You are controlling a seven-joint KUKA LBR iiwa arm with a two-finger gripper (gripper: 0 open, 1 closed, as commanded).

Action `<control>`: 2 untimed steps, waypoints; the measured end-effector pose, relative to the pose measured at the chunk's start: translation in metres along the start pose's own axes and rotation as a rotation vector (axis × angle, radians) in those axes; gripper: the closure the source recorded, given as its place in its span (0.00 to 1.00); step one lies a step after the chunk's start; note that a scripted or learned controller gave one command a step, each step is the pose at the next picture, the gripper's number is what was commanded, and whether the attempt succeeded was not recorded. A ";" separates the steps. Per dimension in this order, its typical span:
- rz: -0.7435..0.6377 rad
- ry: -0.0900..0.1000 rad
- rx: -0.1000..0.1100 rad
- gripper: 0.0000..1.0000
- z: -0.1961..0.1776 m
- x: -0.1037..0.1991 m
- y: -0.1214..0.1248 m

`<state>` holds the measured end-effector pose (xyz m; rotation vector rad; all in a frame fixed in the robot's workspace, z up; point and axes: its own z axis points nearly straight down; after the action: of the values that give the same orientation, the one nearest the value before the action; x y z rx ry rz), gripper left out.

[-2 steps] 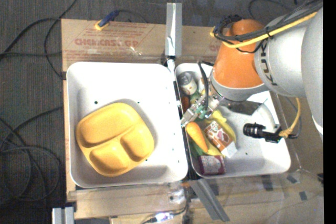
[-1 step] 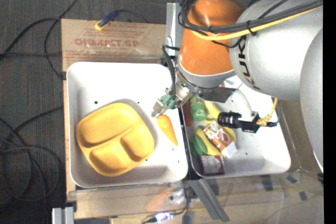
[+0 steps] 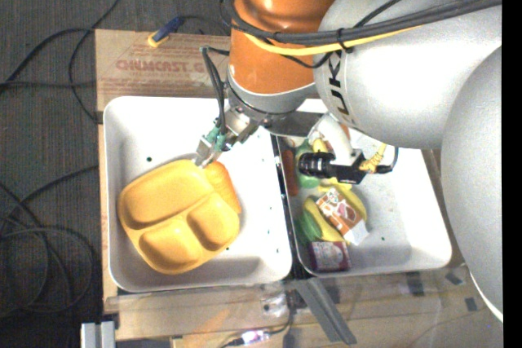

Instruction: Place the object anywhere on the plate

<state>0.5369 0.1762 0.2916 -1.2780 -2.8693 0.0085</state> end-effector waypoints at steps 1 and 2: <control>0.192 0.001 0.001 1.00 0.001 0.007 -0.013; 0.401 0.001 0.003 1.00 0.018 0.034 0.006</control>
<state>0.5189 0.2053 0.2740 -1.8226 -2.5567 0.0120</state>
